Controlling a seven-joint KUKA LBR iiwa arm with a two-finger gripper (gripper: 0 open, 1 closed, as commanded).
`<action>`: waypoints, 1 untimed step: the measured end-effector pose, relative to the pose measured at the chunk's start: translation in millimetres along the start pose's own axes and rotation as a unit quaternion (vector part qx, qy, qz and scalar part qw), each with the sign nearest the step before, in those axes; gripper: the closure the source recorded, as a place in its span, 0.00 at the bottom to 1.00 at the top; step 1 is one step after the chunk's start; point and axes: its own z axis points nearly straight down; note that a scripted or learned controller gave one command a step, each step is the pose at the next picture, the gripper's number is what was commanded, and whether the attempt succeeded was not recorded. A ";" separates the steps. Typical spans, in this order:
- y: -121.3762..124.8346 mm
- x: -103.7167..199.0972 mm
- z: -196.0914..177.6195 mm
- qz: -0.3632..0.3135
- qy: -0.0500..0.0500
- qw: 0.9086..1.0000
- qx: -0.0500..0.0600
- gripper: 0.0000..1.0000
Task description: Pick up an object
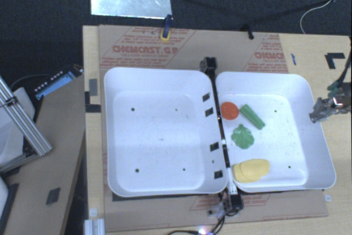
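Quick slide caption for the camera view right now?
Gripper at the right bin's right rim; orange disc, green stick, green leafy piece, yellow object inside.

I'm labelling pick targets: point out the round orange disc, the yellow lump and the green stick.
Round orange disc [229, 111], camera view, centre.
Yellow lump [252, 169], camera view, middle.
Green stick [252, 116], camera view, mid-length.

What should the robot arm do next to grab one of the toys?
Probably reach left, out over the right bin. The gripper sits at that bin's right edge, holding nothing, while the toys lie along its left side: the orange round piece, green stick, green leafy piece and yellow lump.
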 end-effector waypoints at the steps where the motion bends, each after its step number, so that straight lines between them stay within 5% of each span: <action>1: 10.4 82.4 106.9 -0.003 0.000 1.000 -0.003 1.00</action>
